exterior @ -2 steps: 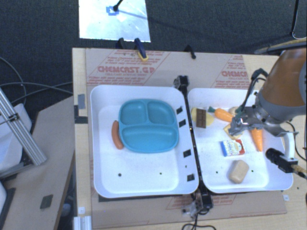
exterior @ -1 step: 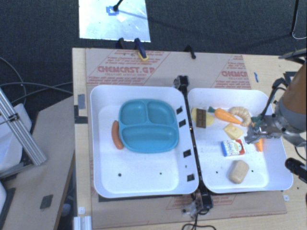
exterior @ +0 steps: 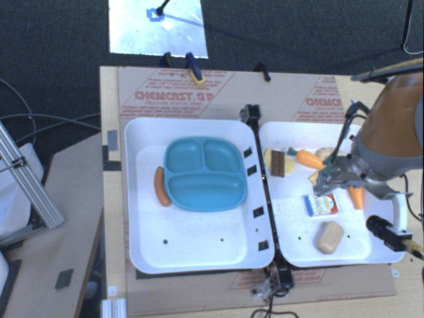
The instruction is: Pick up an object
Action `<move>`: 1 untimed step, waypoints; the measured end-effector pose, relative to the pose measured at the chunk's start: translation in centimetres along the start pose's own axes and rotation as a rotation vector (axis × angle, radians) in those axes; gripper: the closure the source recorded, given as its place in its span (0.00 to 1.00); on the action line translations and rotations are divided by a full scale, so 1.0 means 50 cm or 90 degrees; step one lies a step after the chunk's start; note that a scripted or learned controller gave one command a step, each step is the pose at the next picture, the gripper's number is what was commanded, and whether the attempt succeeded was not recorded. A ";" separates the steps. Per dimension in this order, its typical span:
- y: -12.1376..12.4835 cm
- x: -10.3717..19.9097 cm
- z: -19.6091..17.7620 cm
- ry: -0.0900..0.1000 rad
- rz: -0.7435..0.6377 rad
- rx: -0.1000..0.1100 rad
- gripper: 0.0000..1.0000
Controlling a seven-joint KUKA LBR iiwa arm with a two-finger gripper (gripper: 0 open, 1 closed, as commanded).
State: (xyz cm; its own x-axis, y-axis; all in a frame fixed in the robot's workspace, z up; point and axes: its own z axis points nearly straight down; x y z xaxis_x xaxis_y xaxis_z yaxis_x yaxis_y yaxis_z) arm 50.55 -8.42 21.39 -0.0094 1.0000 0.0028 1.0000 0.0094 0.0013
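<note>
Status: pick not yet confirmed. The arm [exterior: 397, 131] reaches in from the right over the right bin [exterior: 291, 244], w/ the gripper [exterior: 324, 181] low among the objects near the bin's middle. Claw state: cannot tell; the wrist body and linkage block the tips from above, so no object can be confirmed as gripped. Candidate objects, right bin: a small blue-and-red carton [exterior: 322, 205] lying flat just below the gripper, touching or nearly touching it in this view, and the most likely target as judged from position; a tan bread-like piece [exterior: 329, 236] nearer the front edge, apart from the carton; an orange carrot [exterior: 309, 158] toward the rear, just beside a brown-and-yellow block [exterior: 276, 163] that sits near the divider; a second orange piece [exterior: 357, 197] at the right, partly under the arm. Left bin [exterior: 199, 244]: a blue divided plate [exterior: 204, 173] approx. centred, w/ a hot dog [exterior: 159, 185] beside its left rim, on the bin floor, not on the plate. Both are well apart from the gripper and do not look like the target. Done, as far as visible: approach and descent into the right bin. Left: secure a grip on one object, then lift it clear of the bin floor. All objects appear to rest on the bin floors; none is raised. Risk, est.: the carton lies flat and thin, so the tips may slide over it w/o catching.
</note>
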 end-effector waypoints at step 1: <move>-0.037 0.053 -0.039 -0.001 0.001 0.000 1.00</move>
State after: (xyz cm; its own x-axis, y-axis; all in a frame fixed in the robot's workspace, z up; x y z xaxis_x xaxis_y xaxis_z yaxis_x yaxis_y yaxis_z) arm 48.68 -5.79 23.35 -0.0081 1.0000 0.0019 1.0000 0.0081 0.0013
